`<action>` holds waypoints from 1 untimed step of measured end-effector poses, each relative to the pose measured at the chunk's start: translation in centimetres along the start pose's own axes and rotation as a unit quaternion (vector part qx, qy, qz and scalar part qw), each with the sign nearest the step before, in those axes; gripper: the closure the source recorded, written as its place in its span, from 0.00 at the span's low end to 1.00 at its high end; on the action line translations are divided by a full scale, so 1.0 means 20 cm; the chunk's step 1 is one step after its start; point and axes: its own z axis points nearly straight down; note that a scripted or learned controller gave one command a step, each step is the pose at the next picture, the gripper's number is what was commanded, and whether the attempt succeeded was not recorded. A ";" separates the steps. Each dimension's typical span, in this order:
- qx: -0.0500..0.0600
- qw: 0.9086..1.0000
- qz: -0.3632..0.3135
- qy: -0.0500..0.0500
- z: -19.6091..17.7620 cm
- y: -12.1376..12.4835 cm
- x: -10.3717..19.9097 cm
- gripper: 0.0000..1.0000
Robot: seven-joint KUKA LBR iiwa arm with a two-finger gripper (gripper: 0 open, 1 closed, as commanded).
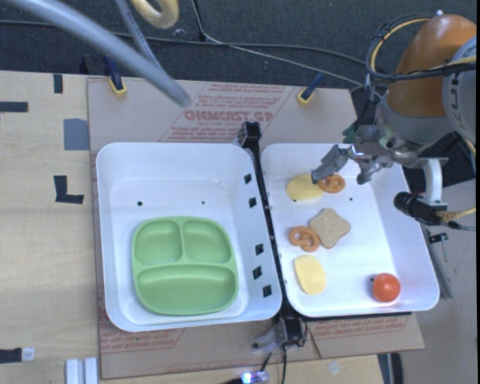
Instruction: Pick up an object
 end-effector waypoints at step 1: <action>0.003 1.000 0.000 0.000 0.32 -0.01 -0.01 0.00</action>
